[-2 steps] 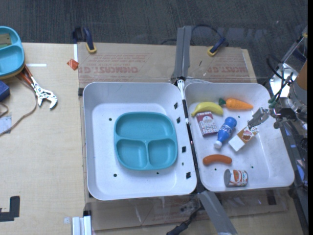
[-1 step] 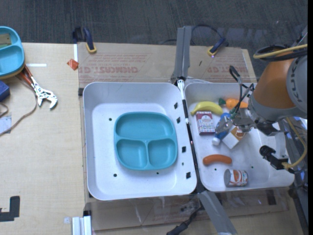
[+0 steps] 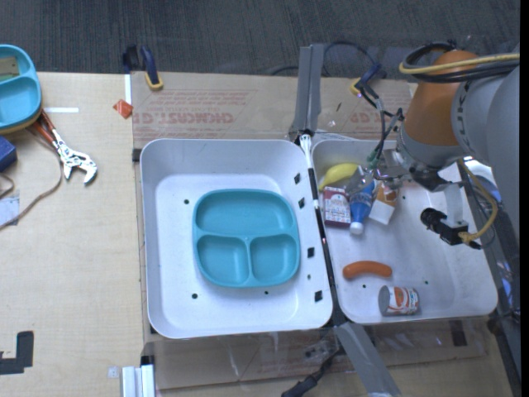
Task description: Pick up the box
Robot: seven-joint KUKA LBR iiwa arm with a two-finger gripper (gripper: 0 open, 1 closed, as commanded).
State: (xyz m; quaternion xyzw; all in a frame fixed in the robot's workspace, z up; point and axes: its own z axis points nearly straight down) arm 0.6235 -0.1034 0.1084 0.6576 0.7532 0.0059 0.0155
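Observation:
The box [image 3: 335, 206] is small, red and white, and lies in the right bin [image 3: 450, 279] near its left wall, just below a yellow banana [image 3: 339, 174]. My gripper [image 3: 387, 174] hangs low over the back of that bin, under the arm's orange band [image 3: 431, 110]. It is to the right of the box and slightly further back, above a blue bottle [image 3: 360, 204] and a small orange and white packet [image 3: 383, 206]. Cables and the wrist hide its tip.
The right bin also holds an orange sausage [image 3: 368, 269] and a tin can [image 3: 400, 301] near the front. A teal divided plate [image 3: 246, 237] lies in the left bin [image 3: 165, 246]. A wrench [image 3: 73, 160] and a teal tray [image 3: 16, 85] lie on the bench at left.

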